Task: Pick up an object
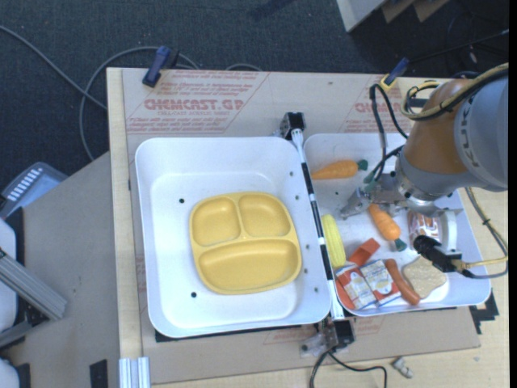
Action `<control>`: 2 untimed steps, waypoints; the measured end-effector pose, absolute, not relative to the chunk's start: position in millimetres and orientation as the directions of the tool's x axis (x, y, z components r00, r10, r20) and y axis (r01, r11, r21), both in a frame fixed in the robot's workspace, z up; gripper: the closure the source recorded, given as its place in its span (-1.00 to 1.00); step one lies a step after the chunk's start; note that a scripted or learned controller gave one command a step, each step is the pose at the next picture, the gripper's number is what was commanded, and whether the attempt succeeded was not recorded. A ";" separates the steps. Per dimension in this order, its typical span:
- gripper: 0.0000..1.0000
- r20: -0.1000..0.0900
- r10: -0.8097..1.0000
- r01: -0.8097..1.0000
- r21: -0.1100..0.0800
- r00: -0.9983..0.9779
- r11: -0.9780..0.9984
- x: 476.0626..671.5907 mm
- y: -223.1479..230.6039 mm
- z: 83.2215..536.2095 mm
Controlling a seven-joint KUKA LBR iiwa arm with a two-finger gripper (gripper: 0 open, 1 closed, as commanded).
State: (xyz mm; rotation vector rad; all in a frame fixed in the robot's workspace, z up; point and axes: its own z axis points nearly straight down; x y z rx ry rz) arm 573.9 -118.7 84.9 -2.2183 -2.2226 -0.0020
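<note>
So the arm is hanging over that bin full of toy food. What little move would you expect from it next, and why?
Probably a short drop straight down. The tool sits low in the right bin, with one carrot just above it in the view and another carrot just below and to the right. I see nothing between its tips, so lowering onto the nearer carrot looks like the likeliest step.

Two white bins: left bin (161, 217), right bin (343, 145). One yellow divided tray (242, 241), three compartments, in left bin. In right bin: two carrots, one far (335, 169), one nearer at middle (385, 222); one corn cob (333, 240) at left wall; one red block (365, 251); one sausage (401, 280); one bread slice (425, 279); one red-white packet (363, 285).
</note>
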 end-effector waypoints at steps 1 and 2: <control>1.00 0.000 1.000 1.000 0.001 0.000 0.000 573.9 -119.6 94.6; 1.00 0.000 1.000 1.000 0.003 -0.001 0.001 613.4 -76.9 185.8</control>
